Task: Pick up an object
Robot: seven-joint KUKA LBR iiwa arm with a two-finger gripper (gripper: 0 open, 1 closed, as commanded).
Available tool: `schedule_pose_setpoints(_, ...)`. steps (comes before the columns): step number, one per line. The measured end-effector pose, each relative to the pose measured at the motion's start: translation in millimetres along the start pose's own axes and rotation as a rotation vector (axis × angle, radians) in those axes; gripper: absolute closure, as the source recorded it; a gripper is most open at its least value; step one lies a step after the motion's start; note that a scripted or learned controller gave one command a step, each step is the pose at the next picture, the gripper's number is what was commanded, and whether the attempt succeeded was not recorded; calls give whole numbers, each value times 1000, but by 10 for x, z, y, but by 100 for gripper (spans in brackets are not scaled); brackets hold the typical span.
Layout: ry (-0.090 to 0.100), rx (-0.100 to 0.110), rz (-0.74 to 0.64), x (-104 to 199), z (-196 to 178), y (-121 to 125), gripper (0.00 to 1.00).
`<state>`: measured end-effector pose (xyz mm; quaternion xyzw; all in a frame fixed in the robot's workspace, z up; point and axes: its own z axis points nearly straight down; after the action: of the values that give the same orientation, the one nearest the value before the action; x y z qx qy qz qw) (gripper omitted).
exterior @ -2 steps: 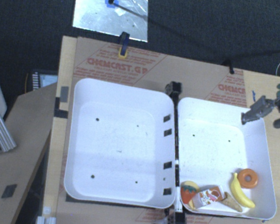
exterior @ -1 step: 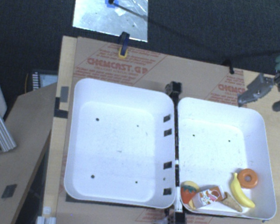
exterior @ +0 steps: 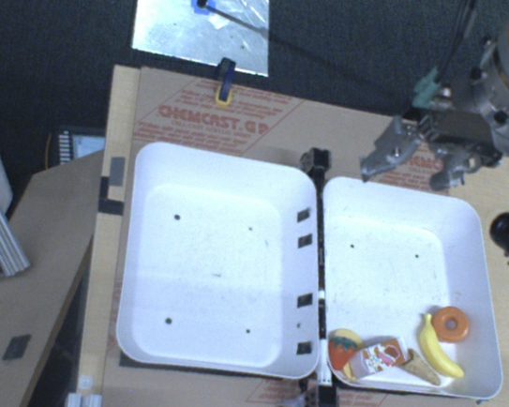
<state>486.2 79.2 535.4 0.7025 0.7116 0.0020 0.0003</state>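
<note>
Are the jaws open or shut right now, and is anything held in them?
Open and holding nothing. The gripper hangs above the right bin's far rim with a clear gap between its jaws; the banana lies in the near corner.

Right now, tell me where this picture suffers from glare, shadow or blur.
Camera view: the metal sheet at the top throws back patchy glare; the pincer over the right bin's far rim looks slightly soft; both bins are evenly lit with only faint shadow along their walls; the banana and its neighbours in the near corner are small but fairly sharp.
</note>
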Motion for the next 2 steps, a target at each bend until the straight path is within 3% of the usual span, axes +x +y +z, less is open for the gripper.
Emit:
schedule_pose_setpoints(1, 0, 2, 2, 784, 10, 6, 0)
schedule_pose_setpoints(2, 0, 2, 4, 1332, 11, 13, 0)
